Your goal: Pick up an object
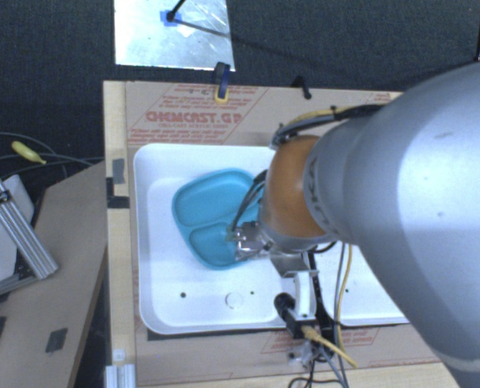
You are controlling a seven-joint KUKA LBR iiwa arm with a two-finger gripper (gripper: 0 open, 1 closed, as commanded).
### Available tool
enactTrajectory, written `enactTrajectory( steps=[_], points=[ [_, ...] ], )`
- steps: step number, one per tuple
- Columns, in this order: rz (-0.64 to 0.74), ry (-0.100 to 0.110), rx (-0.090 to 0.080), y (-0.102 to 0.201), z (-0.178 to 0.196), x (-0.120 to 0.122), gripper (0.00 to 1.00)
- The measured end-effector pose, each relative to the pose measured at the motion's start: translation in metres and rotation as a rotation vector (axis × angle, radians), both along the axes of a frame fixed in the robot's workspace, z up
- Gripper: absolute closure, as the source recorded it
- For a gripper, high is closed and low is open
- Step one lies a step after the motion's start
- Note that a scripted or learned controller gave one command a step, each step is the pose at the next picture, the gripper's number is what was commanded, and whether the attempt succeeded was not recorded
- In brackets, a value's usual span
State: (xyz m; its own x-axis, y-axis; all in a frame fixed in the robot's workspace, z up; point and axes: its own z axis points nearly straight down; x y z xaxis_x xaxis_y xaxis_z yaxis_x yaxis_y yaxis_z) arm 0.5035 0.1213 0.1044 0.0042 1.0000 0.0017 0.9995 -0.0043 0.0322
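The end effector (pixel 244 243) hangs over the blue divided plate (pixel 212 217); its opening cannot be told. It should probably close squarely on the rim just beneath it.

one blue divided tray (pixel 212 217); two white bins (pixel 163 241); one grey arm (pixel 402 208)

Even, fairly bright light falls from above, and the white bin (pixel 155 241) is close to washed out. The foil sheet (pixel 174 23) at the top shows patchy glare. The arm (pixel 410 217), nearest the lens, is soft and out of focus, and the whole picture is slightly grainy.
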Motion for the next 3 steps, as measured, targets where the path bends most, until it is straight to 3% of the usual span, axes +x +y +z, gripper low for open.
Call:
enactTrajectory(
  steps=[1,2,3],
  points=[
    [0.002,-0.008,-0.002,0.024,-0.008,-0.006,1.00],
    [0.012,-0.004,0.015,0.007,-0.008,-0.006,1.00],
    [0.003,-0.005,-0.003,0.038,-0.009,-0.006,1.00]
  ],
)
